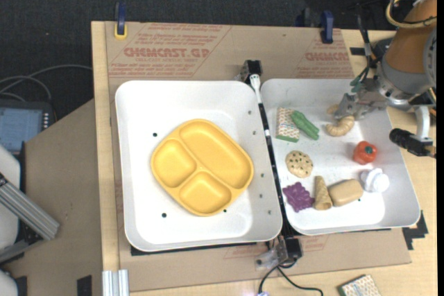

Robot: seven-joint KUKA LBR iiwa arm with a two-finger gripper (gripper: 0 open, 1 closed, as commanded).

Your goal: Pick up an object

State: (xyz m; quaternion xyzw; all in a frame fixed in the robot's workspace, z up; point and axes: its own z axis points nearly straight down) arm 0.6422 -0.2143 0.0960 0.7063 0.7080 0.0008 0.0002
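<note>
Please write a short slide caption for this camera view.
Gripper above a croissant in the right bin; yellow tray in the left bin.

Red print "CHEMCAST G.P" on the brown protective sheet [173, 48] along the tabletop's far edge, repeated partly legible near the far right corner

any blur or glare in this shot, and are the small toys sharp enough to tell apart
Camera view: even, soft lighting with faint shadows; the right bin is bright but not blown out; the yellow divided plate is crisp; the cookie and tomato read clearly; the gripper near the croissant is slightly soft, and its fingers are hard to make out.
</note>
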